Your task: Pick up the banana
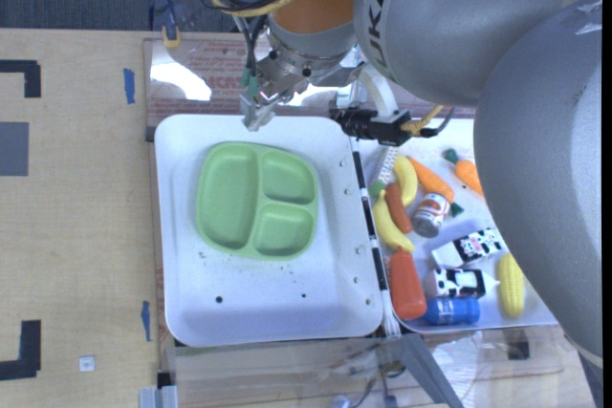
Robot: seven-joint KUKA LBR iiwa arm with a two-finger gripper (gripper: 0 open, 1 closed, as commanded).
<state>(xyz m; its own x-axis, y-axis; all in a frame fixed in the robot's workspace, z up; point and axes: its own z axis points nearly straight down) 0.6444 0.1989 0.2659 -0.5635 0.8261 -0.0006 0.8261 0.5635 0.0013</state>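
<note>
The yellow banana (390,224) lies in the right bin (535,318), close to its left wall, with a reddish sausage-shaped piece (398,206) against it. A second curved yellow piece (406,179) lies just above it. My gripper (257,114) hangs over the far edge of the left bin (182,234), above the top left of the green plate (256,201). It is well to the left of the banana and nothing is seen in it. The big grey arm covers the right bin's far right part.
The green divided plate fills the middle of the left bin. Crowding the right bin are two orange carrots (432,179), a red can (432,213), a red bottle (407,287), a blue item (451,311), two cow-patterned cartons (475,246) and a corn cob (511,284).
</note>
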